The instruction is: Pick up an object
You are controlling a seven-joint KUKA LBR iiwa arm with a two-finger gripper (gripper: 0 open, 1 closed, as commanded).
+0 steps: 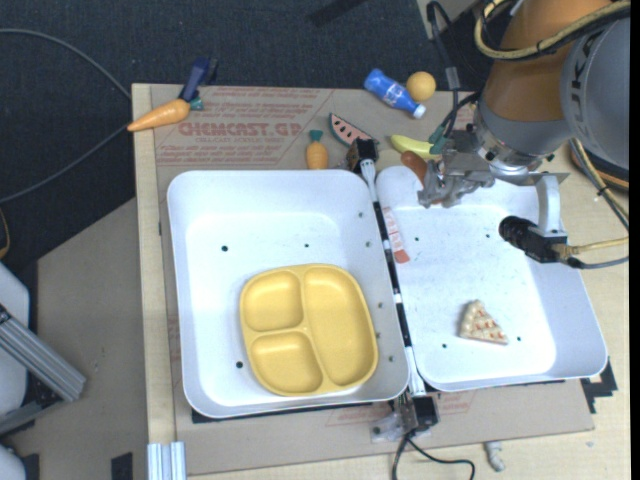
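Observation:
A toy pizza slice (483, 324) lies in the right bin (560, 353), toward its front. My gripper (447, 186) hangs over the far left corner of that bin, well apart from the slice. Just behind it, at the bin's back rim, sit a yellow banana (409, 145) and a small reddish-brown piece (415, 166). Whether the gripper touches either of them I cannot tell. A yellow divided plate (308, 328) rests in the left bin (200, 268).
Behind the bins on the board lie a carrot (160, 115), a watermelon slice (345, 128), a small orange fruit (317, 154), a blue bottle (393, 91) and an orange ball (421, 85). A black fitting (525, 236) juts from the arm over the right bin.

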